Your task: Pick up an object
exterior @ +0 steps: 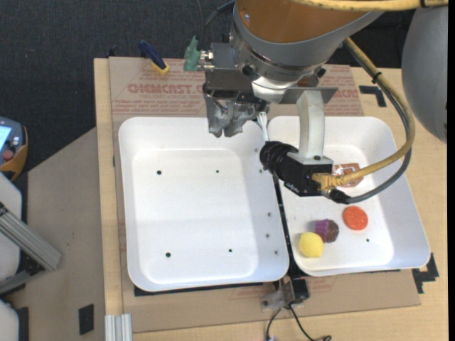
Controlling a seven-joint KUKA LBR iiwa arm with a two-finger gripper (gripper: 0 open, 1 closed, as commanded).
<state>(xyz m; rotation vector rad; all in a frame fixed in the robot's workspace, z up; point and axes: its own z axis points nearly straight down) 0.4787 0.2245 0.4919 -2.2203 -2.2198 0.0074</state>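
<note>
Three small objects lie near the front of the right bin (380, 137): a yellow ball (311, 244), a purple lump (326, 229) touching it, and an orange ball (356, 219) just beside them. The left bin (142, 212) sits alongside on the bench (114, 84). The gripper (227, 123) hangs over the left bin's far edge, well apart from the objects; whether its jaws are released or clenched, I cannot tell.

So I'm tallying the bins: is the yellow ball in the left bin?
No, the yellow ball lies in the right bin, beside a purple object and an orange ball.
</note>
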